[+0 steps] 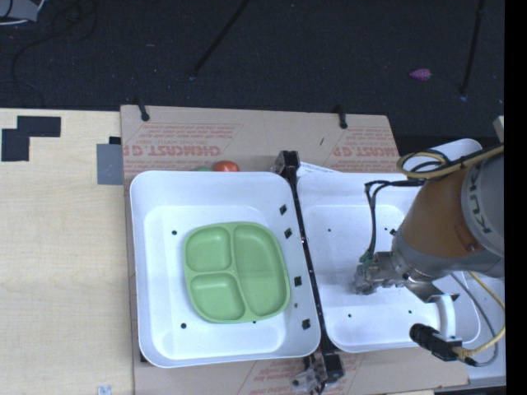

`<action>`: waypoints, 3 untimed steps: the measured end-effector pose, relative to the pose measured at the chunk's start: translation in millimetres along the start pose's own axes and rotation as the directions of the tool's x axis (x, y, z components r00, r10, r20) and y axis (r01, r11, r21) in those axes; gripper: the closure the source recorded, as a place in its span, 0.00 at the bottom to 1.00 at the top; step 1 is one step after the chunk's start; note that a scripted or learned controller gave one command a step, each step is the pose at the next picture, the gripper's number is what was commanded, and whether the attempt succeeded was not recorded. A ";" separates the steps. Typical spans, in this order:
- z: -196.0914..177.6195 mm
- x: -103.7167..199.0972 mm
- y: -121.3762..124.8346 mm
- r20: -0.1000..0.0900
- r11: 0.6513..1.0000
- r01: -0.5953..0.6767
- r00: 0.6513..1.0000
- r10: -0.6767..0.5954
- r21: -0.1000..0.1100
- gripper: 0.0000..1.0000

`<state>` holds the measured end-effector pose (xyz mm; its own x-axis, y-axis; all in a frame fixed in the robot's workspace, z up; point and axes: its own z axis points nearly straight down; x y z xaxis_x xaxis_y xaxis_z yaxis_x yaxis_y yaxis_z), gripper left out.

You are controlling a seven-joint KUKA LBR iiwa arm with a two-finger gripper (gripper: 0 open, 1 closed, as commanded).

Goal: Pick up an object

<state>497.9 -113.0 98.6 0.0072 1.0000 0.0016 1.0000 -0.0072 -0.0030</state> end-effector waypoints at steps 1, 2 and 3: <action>-43.3 -4.7 -4.0 0.002 1.000 0.001 1.000 -0.001 -0.003 1.00; -86.0 -6.4 0.2 0.002 1.000 0.008 1.000 -0.008 -0.005 1.00; -120.8 -7.1 0.4 0.002 1.000 0.008 1.000 -0.008 -0.003 1.00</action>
<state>498.6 -120.3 219.4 -0.0007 1.0000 0.0001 1.0000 0.0007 -0.0003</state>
